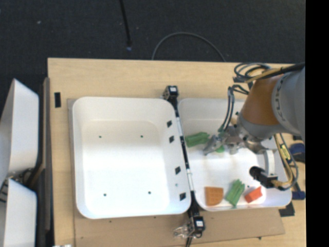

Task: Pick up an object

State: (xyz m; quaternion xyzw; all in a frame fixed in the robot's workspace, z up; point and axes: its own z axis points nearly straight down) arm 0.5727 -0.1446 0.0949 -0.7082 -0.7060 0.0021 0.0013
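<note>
Smooth white bin (205, 109), gripper (215, 146), ridged green block (235, 192)

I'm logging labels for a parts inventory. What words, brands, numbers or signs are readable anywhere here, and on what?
None can be read.
The green block, second green block, orange piece and red piece in the right bin look plain.
The small black marks along the left bin rim are too small to tell.

Smooth, slightly glossy white plastic in both bins (123, 158), pale matt wood on the bench (128, 68), dark rough carpet-like floor (61, 19), matt plastic-looking green blocks (197, 139), dull grey casing and orange band on the arm (267, 104).
</note>
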